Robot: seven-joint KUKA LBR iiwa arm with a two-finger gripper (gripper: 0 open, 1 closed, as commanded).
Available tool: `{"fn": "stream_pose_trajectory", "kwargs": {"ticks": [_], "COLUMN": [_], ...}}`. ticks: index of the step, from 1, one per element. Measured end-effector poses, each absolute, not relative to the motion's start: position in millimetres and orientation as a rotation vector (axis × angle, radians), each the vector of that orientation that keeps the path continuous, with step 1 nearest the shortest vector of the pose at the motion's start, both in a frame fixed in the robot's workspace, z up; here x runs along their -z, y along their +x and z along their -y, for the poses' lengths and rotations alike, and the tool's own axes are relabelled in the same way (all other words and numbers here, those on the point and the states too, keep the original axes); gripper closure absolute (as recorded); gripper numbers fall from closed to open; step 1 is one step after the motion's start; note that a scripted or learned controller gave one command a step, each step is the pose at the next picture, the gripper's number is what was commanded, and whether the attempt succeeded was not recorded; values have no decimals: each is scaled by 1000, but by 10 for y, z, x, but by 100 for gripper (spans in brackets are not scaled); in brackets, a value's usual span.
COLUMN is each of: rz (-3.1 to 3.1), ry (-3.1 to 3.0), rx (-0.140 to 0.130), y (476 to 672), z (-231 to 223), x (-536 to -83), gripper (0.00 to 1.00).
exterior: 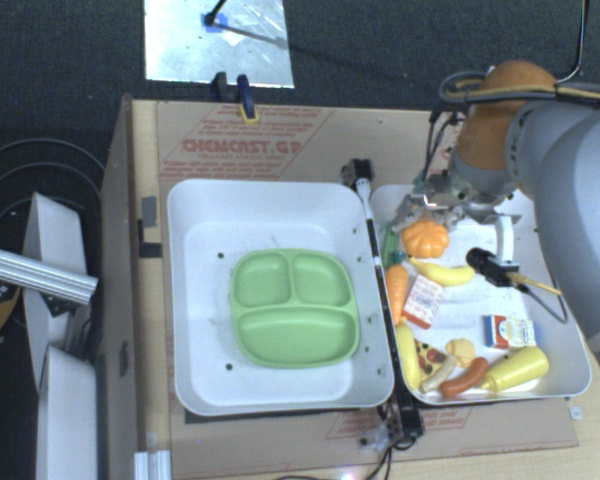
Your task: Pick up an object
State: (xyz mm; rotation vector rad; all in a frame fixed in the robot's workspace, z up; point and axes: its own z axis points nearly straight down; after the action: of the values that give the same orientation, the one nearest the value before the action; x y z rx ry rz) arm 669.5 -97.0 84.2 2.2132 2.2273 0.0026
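Near edge of the right bin point(576, 372): a red-brown sausage point(467, 376) lies touching a yellow squeeze bottle point(517, 367), with a pizza slice point(430, 354) just beside the sausage on its left. A small blue, red and white carton point(507, 330) lies just beyond the bottle. A long yellow piece point(407, 346) runs along the bin's left wall.

Middle of the right bin: a red and white packet point(422, 302) lies tilted, touching a carrot point(396, 292) that points along the left wall. A banana point(442, 272) lies crosswise just beyond the packet.

Far part of the right bin: an orange pumpkin point(425, 238) sits just beyond the banana, near the left wall. The tool point(430, 206) stands directly over the pumpkin's far side, close above it. How far the tool is open cannot be told, and nothing is seen in its hold. The grey arm point(570, 168) enters from the right, its orange band point(500, 118) above the tool.

Left bin point(205, 268): a green divided plate point(295, 305) lies flat at the centre, well apart from the tool.

Beyond the bins: the printed cardboard top of the counter point(270, 133), a blue clamp point(245, 93) at its far edge, and a silvery sheet point(220, 28) on the dark floor.
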Motion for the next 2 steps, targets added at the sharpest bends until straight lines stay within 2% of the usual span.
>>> {"fn": "stream_pose_trajectory", "kwargs": {"ticks": [1,2], "rz": [-2226,-2227], "ry": [2210,2209], "rx": [-6,-4], "y": [6705,6704], "z": [979,980], "x": [-968,-965], "gripper": [100,0]}}
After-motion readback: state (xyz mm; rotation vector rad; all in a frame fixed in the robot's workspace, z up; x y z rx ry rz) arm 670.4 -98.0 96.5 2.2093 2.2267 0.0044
